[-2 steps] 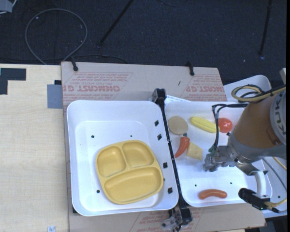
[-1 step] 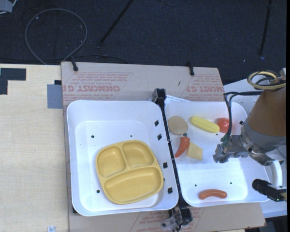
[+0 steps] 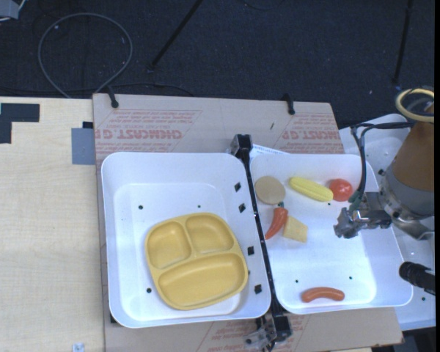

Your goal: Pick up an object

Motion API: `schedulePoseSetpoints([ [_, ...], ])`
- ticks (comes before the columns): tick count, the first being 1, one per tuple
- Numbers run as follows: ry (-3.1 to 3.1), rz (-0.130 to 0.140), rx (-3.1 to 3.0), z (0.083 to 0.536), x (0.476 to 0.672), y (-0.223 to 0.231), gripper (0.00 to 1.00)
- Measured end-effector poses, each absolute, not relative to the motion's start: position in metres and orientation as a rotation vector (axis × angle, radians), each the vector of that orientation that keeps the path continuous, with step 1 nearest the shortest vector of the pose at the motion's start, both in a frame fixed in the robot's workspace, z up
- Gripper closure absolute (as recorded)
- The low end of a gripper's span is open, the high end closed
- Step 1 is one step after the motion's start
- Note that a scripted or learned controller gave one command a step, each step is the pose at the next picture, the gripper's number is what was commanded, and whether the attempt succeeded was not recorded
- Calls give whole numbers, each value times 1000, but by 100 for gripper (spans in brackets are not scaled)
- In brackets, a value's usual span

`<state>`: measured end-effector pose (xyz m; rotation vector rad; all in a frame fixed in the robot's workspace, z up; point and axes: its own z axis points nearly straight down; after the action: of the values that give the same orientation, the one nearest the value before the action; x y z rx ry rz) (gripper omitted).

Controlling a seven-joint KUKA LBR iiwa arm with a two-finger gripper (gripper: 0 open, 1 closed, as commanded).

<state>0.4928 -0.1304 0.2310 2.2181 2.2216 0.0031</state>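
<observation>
The right bin [image 3: 352, 270] holds several toy foods. A yellow corn cob [image 3: 311, 189] lies beside a red tomato [image 3: 341, 188] near the far wall. A tan round cookie [image 3: 269, 191], a red chili pepper [image 3: 276, 222] and a pale yellow cheese wedge [image 3: 296, 230] sit at the bin's left side. An orange sausage [image 3: 323, 295] lies near the front wall. My gripper [image 3: 347, 226] hangs over the right part of this bin, just in front of the tomato, with nothing visible between its fingers.
The left bin [image 3: 125, 189] holds a yellow divided plate [image 3: 196, 260]. A black divider [image 3: 253, 226] runs between the bins. The grey arm with its orange band [image 3: 418, 160] enters from the right. Cables cross the dark floor behind the bench.
</observation>
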Motion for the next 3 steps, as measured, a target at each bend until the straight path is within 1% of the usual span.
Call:
schedulePoseSetpoints([
  [1,2222,2,2219,276,494,-131,100],
  [2,2231,-3,2219,260,511,-74,100],
  [3,2230,-2,2218,261,518,-20,100],
])
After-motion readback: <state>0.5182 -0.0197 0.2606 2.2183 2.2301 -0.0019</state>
